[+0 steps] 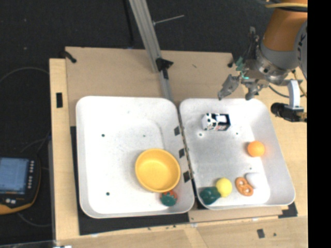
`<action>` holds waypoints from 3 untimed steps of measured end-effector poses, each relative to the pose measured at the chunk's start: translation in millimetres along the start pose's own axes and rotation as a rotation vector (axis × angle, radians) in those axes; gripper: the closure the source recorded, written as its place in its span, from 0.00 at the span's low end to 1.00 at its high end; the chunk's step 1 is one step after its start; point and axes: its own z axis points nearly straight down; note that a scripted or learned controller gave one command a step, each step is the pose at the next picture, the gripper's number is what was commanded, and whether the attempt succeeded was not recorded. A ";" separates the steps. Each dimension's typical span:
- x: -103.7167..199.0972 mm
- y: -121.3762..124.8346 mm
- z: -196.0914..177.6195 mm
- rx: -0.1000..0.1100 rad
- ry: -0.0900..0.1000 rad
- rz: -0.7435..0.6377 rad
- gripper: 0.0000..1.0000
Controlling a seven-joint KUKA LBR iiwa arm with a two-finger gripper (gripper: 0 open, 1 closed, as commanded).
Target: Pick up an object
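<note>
step: approach, nothing grasped | jaws: spread, hovering above far edge of right white bin | nearest target: small black-and-white toy block near that bin's far-left corner | next: shift toward the block, descend, close on it

A single fixed camera looks down from above at a slant, far enough back to take in the whole surface and both white bins, the left bin and the right bin, side by side. The arm enters from the upper right of the view.
</note>
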 end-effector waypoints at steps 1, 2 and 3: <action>-0.3 -0.1 0.0 0.000 -0.001 0.000 0.00; -7.3 -9.8 53.5 0.005 -0.001 0.004 0.00; -7.0 -13.0 96.2 0.004 -0.002 0.004 0.00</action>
